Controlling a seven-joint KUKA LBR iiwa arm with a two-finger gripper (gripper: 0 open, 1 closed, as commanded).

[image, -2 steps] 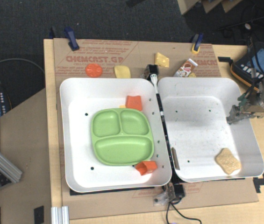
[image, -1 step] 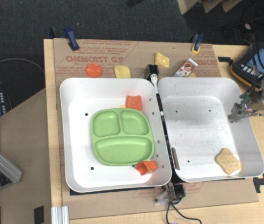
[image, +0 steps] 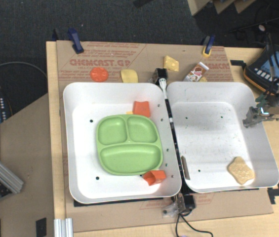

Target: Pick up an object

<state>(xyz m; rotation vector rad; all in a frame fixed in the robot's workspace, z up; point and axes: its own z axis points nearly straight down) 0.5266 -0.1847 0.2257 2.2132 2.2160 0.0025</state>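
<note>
Pincer (image: pixel 256 113) hangs at right bin's (image: pixel 213 184) right rim.

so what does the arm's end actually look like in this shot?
Little of it shows at the view's right edge. The gripper is a small metallic grey assembly with dark parts, sitting at the right bin's rim. Behind it there is a pale grey body. Too small and blurred to read any markings, or the jaws.
</note>
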